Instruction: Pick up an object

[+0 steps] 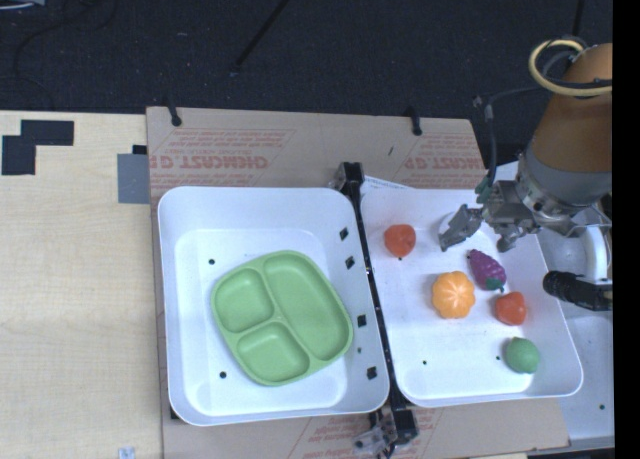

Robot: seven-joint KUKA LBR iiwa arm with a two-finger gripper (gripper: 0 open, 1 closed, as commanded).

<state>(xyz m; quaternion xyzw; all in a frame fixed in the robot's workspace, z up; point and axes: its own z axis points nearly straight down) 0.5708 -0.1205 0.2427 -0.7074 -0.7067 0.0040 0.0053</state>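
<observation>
- On the bench [80, 277], two shallow white bins sit side by side on a sheet of brown cardboard [300, 147] printed with red lettering.
- Inside the left bin [190, 217] lies a green divided plate [281, 317] with three compartments, turned at a slant to the bin's walls.
- Across the right bin [420, 367] five small toy foods are scattered, none touching the plate.
- A small red-orange tomato-like piece [400, 239] lies near the bin's upper left, close to the divider between the bins.
- An orange fruit [453, 294] sits near the middle of that bin.
- Just beside it, up and to the right, lies a purple eggplant-like piece [487, 269]; whether the two touch cannot be told.
- A red piece [511, 308] lies to the right of the orange fruit, apart from it.
- A green round piece [521, 355] rests near the bin's lower right corner, below the red piece.
- From the right, the grey arm [570, 142] with its orange band reaches over the right bin's upper edge.
- Its tool [483, 228] hangs above the upper part of the right bin, just above the purple piece and to the right of the tomato-like piece.
- Two grey fingers [460, 225] are spread apart, released, with nothing between them.
- No toy food is lifted; all five lie on the bin floor.
- Black clips [351, 179] join the two bins along their shared edge.
</observation>
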